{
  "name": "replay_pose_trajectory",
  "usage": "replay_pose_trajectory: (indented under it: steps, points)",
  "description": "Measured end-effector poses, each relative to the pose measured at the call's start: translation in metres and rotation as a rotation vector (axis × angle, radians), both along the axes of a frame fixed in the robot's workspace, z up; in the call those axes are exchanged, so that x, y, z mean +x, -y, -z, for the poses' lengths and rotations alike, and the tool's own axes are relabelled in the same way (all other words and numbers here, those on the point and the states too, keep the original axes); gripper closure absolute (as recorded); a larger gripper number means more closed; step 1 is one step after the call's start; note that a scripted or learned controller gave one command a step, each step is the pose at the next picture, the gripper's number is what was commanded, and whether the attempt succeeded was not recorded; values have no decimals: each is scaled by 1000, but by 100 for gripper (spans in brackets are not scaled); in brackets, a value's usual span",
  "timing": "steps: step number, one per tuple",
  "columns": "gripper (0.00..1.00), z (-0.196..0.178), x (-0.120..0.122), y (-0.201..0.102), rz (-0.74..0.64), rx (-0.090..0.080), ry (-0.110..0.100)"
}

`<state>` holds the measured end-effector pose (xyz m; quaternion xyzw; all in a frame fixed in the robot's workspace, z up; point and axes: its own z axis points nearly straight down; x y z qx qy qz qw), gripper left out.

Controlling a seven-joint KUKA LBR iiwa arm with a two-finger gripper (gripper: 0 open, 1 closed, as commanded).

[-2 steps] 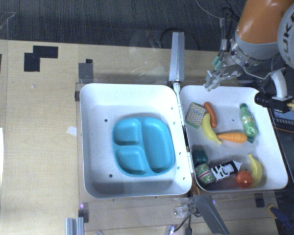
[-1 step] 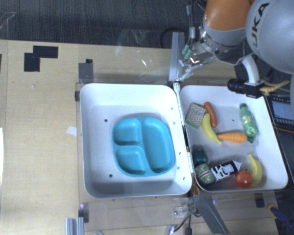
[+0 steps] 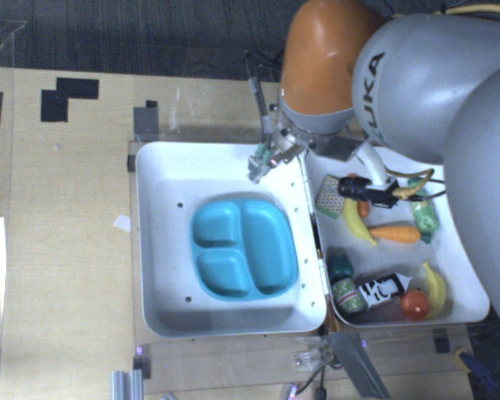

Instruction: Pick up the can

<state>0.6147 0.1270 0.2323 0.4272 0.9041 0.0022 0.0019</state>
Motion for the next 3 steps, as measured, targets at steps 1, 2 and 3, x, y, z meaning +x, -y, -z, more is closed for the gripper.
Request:
replay_pose_trajectory:
  steps: [1,2,3]
  points:
    - [100,-16,16,-52,-300,-1,5]
    - [100,-8,47,-94,-424,-1,5]
    - [100,-39,35,-107,-602,-2,7]
